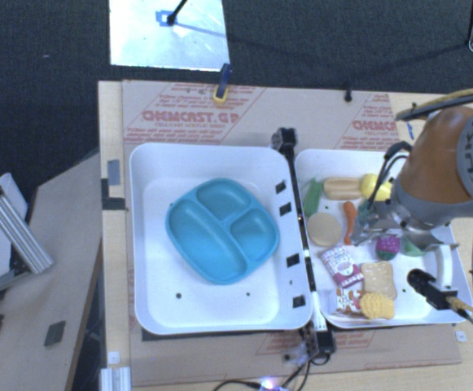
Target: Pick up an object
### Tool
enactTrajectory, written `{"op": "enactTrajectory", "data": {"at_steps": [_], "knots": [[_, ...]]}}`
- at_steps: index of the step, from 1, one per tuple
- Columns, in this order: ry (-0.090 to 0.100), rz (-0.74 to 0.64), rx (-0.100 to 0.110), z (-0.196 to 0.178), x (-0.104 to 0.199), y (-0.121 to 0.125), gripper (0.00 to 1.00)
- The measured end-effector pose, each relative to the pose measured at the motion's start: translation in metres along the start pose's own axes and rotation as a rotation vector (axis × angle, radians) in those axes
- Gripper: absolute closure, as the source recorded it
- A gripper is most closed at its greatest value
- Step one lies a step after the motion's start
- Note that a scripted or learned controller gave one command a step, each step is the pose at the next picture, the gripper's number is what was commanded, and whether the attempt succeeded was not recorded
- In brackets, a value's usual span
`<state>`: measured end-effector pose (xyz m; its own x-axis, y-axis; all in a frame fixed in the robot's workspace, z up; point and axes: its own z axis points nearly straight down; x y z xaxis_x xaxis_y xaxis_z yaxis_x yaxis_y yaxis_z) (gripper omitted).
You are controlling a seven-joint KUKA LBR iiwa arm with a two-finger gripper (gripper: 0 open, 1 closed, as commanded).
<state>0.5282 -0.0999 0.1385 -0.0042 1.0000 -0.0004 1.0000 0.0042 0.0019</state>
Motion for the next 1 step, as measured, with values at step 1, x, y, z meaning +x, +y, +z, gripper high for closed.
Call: {"op": "enactTrajectory", "data": {"at_steps": [1], "knots": [[0.000, -0.001, -0.001, -0.0415, 0.0032, 0.0019, 1.00]]}}
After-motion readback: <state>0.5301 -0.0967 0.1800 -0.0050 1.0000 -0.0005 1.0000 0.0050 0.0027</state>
